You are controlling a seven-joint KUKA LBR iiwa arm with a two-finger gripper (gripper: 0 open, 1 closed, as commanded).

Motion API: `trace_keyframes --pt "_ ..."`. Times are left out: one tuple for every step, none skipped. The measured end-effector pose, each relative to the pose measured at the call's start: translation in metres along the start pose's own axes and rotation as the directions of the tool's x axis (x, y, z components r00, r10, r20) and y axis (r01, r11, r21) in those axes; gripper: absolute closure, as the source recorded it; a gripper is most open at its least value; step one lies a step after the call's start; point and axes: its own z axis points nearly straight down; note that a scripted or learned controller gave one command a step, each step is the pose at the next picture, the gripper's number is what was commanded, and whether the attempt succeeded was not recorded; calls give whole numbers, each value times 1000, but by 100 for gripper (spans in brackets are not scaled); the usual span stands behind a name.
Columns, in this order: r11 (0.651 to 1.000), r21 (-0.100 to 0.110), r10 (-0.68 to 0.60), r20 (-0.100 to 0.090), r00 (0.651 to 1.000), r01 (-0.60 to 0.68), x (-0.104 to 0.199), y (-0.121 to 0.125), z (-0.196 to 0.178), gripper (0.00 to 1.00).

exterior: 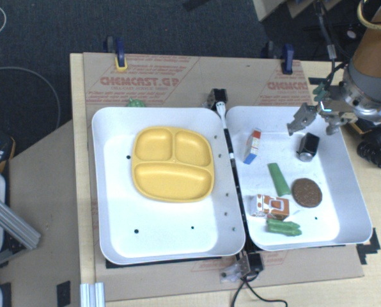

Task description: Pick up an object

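Gripper (313,115) spread open, grasping nothing, above right bin (344,190). Small black cylinder (307,146) just below, lying apart from other items. Best to drop straight down, straddle it, clench squarely before lifting.

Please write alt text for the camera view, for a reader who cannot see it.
The arm's gripper hovers over the right bin, which holds a black cylinder, brown disc, green stick and other small items. The left bin holds a yellow divided plate.
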Motion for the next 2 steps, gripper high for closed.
trace_keyframes --pt "1000 -3 -1 1 1000 1 0 1 -11 100" --pt "1000 5 -2 -2 1000 2 69 -53 -13 100"
